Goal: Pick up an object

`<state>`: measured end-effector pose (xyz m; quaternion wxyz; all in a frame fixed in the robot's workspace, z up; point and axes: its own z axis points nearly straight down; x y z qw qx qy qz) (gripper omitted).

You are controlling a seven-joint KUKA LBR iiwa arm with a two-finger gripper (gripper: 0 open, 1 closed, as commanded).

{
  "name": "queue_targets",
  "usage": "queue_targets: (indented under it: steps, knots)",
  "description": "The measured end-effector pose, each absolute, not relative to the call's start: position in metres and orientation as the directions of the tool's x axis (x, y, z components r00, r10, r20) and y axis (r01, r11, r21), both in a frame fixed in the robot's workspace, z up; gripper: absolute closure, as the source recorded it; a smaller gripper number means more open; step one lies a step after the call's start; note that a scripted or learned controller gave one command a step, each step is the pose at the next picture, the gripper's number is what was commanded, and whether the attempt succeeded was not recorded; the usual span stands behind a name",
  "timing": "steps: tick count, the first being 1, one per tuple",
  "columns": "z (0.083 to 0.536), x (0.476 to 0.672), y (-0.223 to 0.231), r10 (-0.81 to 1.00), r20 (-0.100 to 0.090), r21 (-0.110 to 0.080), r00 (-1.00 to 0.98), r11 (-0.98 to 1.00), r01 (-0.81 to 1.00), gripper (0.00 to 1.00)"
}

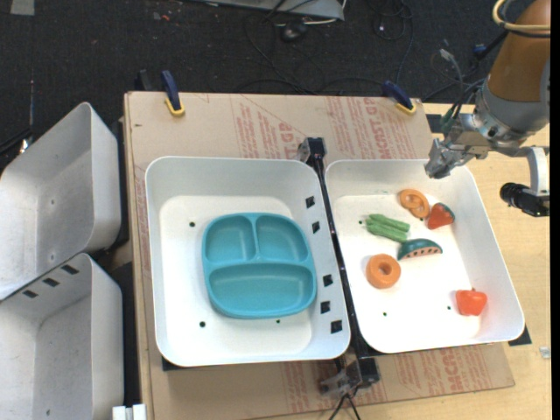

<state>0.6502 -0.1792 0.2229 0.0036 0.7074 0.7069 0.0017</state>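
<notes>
- Object to pick: none is singled out, and the candidates all lie in the right bin — an orange ring near its middle, a green bean pod just above that, a watermelon slice beside the ring, a second orange ring and a strawberry toward the far edge, and a red pepper near the right edge.
- They lie spread apart, so most can probably be reached singly; the far ring and strawberry touch, which may crowd a grasp.
- The hand hangs over the bin's far right corner, above the rim, nothing visibly in it; how far it is open I cannot tell.
- Its place suggests the nearest pieces, the far ring or strawberry, are the likeliest targets.
- The left bin holds a blue divided tray.
</notes>
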Motion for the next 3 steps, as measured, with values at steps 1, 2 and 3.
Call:
queue_targets:
  steps: [1, 2, 3]
  knots:
    - [0.264, 0.651, -0.179, 1.0, -0.002, 0.006, -0.002, 0.002, 1.0, 1.0]
    - [0.269, 0.631, -0.132, 1.0, 0.001, -0.001, -0.006, 0.006, 1.0, 1.0]
    - [0.265, 0.603, -0.09, 1.0, 0.001, -0.002, -0.006, 0.006, 1.0, 1.0]
